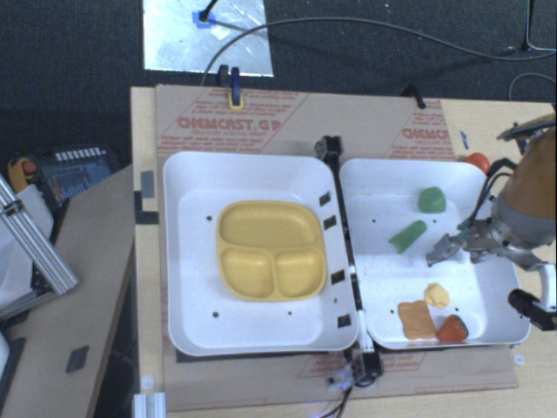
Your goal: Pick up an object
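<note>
gripper [442, 249] above right bin [379, 200], near green block [406, 235]

1. A shiny silver metal sheet [206, 23] lies on dark carpet at top left.
2. A brown cardboard sheet printed with red lettering [261, 116] covers the desk.
3. A yellow-and-blue clamp [235, 88] grips the cardboard's far edge.
4. A dark handheld controller with buttons [71, 174] rests at far left.

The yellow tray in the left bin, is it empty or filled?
Empty. The yellow tray lies flat in the left bin, and all three compartments show bare yellow.
</note>
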{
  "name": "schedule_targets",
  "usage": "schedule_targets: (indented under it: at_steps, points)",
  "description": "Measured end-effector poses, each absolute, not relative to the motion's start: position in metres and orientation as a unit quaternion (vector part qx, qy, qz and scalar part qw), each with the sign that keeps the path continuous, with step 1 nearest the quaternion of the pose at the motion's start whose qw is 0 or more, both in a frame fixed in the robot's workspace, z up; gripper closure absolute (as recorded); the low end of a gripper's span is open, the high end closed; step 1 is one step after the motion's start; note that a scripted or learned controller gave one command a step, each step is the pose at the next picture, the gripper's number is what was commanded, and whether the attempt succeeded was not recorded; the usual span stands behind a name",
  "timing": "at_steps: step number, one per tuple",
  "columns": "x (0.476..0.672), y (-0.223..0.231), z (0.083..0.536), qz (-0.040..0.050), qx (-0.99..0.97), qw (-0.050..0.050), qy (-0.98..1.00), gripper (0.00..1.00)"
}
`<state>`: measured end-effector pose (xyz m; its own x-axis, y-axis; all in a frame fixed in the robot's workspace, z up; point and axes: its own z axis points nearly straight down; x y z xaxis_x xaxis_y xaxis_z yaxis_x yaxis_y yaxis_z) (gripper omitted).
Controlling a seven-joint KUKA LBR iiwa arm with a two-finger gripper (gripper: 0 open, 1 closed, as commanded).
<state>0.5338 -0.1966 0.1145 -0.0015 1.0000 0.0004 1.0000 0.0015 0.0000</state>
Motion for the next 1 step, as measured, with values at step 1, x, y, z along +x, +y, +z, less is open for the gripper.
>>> schedule_targets:
  at_steps: [1]
  points:
    - [0.5344,-0.1962,0.0833,-0.0001,-0.707,0.0,-0.708,0.0]
